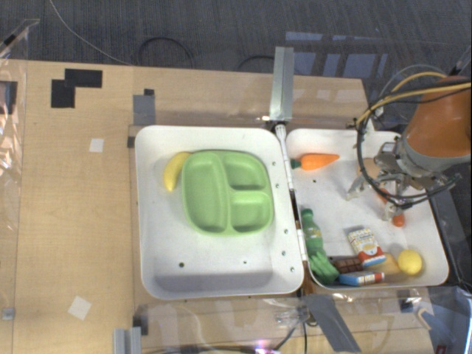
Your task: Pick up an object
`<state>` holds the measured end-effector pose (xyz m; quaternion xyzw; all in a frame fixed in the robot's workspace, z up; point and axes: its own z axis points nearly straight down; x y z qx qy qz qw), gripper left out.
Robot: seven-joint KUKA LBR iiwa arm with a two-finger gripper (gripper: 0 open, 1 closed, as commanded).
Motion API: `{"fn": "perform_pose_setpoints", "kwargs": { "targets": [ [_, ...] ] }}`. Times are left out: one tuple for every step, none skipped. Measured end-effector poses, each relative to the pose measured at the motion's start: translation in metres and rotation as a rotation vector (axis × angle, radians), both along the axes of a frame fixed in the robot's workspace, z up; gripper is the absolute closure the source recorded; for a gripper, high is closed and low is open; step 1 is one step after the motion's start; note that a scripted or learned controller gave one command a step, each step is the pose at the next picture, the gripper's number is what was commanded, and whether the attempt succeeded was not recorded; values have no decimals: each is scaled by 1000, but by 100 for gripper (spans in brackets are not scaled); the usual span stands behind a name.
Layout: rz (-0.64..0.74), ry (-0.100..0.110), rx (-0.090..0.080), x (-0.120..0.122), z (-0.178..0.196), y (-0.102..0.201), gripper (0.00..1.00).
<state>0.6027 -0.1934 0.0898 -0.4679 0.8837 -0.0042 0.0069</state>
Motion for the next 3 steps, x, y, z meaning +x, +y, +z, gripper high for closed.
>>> {"fn": "perform_pose_setpoints", "kwargs": {
  "targets": [
    [15, 1, 0, -34, 0, -12, 0],
    [81, -1, -3, -107, 2, 36, 0],
    [197, -9, -9, -107, 3, 78, 0]
  ]
}}
